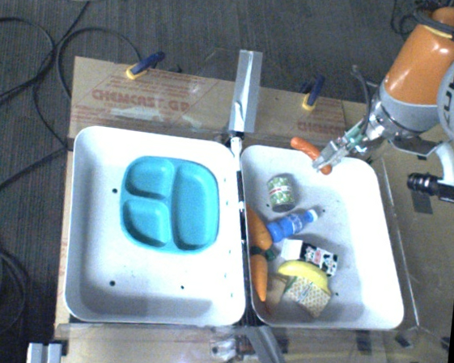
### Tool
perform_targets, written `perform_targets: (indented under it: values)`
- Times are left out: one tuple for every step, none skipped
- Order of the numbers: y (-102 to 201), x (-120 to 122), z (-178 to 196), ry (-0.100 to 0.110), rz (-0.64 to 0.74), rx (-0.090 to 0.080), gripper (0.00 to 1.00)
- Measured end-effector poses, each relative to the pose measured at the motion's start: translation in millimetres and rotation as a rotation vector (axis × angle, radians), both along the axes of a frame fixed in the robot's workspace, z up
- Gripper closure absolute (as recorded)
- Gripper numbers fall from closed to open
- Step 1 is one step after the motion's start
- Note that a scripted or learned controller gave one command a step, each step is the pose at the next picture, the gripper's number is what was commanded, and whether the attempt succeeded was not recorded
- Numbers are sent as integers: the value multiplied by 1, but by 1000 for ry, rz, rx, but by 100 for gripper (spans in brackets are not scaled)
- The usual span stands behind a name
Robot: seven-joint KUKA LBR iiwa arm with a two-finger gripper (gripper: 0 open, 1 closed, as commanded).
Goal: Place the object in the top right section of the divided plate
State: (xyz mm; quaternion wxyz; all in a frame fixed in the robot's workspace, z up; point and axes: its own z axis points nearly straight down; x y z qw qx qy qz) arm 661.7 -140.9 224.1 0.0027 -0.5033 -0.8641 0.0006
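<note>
Nearest me in the right bin (385,260), toward its front edge, I log a patterned box (308,296) with a yellow piece (302,270) resting against its far side. Just left of these, a carrot (259,277) lies along the bin's left wall, and a second carrot (259,231) sits just beyond it. A small dark printed card (319,259) lies right of the yellow piece, touching a white block (291,249). Further back is a blue bottle (291,224) lying on its side, then a small green-labelled can (281,190).

The left bin (87,266) carries the blue divided plate (171,204), well apart from everything in the right bin.

At the far edge of the right bin, the gripper (328,157) hangs over the rim. Its fingers look pinched on an orange object (306,147), which juts left from them over the rim. The arm's orange band (428,46) is at the bench's far right corner.
</note>
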Motion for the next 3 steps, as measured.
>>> perform_targets:
  values:
    - [8,-23,43,-1,6,0,100]
    - [80,-15,26,2,123,-2,100]
    - [27,5,-31,3,99,-3,100]
